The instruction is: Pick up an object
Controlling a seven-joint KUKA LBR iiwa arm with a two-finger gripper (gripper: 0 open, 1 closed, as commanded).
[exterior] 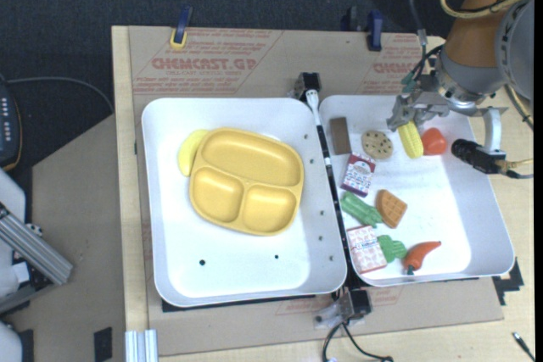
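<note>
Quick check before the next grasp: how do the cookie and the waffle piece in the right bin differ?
The cookie is round and pale tan with dark specks; the waffle piece is orange-brown, wedge-like, with a grid texture. The cookie sits toward the bin's far side, just left of the yellow corn by the gripper; the waffle piece sits nearer the middle, touching the green vegetable. Both lie flat in the right bin and look similar in size.

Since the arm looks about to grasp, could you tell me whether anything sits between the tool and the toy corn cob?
Nothing visible does. The tool hangs right at the upper end of the corn cob; the cookie lies beside it toward the left bin, the red-orange toy on the other side.
</note>
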